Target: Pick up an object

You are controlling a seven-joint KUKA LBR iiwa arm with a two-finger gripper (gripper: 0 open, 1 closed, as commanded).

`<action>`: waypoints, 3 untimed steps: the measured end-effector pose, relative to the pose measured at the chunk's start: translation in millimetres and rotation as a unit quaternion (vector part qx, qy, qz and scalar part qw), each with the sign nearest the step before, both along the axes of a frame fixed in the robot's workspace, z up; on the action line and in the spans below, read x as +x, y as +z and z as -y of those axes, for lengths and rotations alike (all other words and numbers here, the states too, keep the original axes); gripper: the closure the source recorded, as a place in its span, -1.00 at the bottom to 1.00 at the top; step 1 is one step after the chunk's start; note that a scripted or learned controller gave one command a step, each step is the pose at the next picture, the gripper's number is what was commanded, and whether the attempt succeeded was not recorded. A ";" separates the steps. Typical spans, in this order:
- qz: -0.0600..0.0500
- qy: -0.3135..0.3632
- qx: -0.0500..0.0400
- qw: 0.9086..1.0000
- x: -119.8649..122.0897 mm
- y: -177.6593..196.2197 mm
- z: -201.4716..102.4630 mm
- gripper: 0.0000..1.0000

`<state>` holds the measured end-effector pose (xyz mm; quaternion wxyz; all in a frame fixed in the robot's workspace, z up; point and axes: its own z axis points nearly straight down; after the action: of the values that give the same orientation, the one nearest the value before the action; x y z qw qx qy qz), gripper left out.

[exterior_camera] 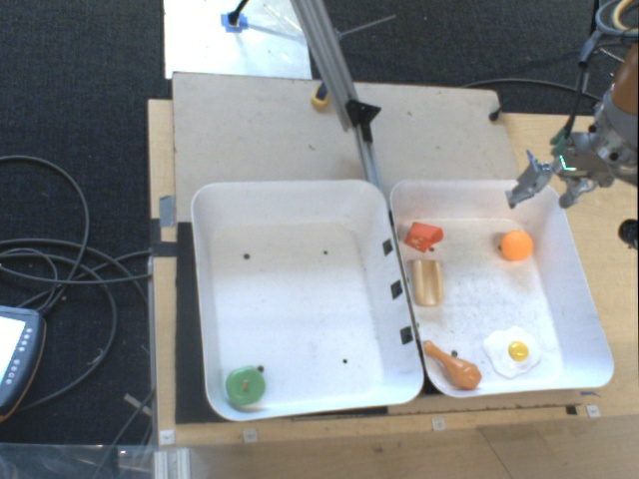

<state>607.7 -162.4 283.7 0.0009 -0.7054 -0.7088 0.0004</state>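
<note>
While the gripper [547,190] hangs open-jawed, the orange ball [515,245] lies just below, untouched.

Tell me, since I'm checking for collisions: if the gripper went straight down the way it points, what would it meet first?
Likely the floor of the right bin near its back corner. The gripper hangs open above that spot; the orange ball lies slightly nearer the camera, though depth is hard to judge.

orange ball [515,245] | round | right bin [589,312], far side | resting free
</note>
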 end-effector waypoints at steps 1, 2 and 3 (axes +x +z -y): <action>0.002 0.000 -0.001 1.000 0.5 1.9 0.1 -1.00; 0.000 -0.001 -0.001 1.000 7.2 -42.3 2.7 -1.00; 0.000 0.000 0.000 1.000 11.7 -88.0 -4.3 -1.00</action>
<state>619.4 -158.1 195.7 0.0011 -0.7054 -0.7088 0.0006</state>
